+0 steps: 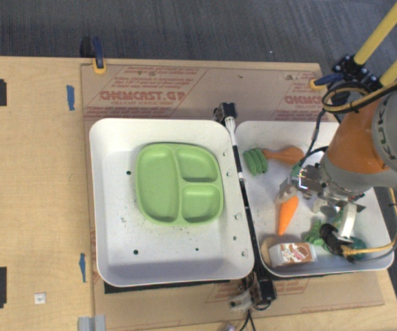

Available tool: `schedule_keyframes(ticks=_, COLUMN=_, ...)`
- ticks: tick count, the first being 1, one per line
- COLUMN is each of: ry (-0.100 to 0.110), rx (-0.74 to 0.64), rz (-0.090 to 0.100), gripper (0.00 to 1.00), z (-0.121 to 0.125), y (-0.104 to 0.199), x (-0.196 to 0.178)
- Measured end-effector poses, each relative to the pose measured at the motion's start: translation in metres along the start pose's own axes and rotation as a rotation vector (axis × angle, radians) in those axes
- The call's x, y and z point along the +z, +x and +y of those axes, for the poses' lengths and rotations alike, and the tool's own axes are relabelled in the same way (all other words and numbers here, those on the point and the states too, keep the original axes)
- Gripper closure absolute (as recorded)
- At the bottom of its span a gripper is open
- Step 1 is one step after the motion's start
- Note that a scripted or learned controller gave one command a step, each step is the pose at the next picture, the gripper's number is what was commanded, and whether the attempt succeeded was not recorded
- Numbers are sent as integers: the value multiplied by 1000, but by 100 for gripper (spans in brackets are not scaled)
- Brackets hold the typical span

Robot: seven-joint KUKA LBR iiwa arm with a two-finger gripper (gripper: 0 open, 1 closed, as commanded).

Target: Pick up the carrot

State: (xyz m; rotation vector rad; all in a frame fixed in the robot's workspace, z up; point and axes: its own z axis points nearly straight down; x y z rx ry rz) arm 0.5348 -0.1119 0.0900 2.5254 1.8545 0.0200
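The carrot (pixel 287 214) lies in the right bin (pixel 384 254), near the middle of its floor, with the thick end toward 12 o'clock and the thin tip toward 6 o'clock, a little tilted. The gripper (pixel 307 185) hangs over the same bin, just at 1 o'clock from the carrot's thick end; whether its fingers are open or closed I cannot tell, because the metal parts overlap there. The arm (pixel 357 154) covers the right half of the bin, so the free room is mostly on the carrot's left side, between it and the bin's left wall. At 11 o'clock from the carrot there is a green ribbed piece (pixel 255 161) with an orange part (pixel 286 154) beside it, both near the bin's upper edge. At 6 o'clock, close to the lower wall, a small packet with a red label (pixel 292 253) lies just below the carrot's tip. A green object (pixel 317 234) sits at 4 o'clock, partly hidden by the gripper body. The left bin (pixel 108 185) holds a green divided plate (pixel 179 183), well apart from the carrot. Both bins touch along their inner edges on the desk (pixel 25 205).
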Motion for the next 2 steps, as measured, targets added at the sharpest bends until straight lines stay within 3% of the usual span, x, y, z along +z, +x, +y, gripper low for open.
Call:
schedule_keyframes(ticks=1, ry=-4, rx=0, rz=2, gripper=100, z=1, y=1, x=-11)
schedule_keyframes(ticks=2, ry=14, rx=104, rz=-4, gripper=100, z=19, y=82, x=-94)
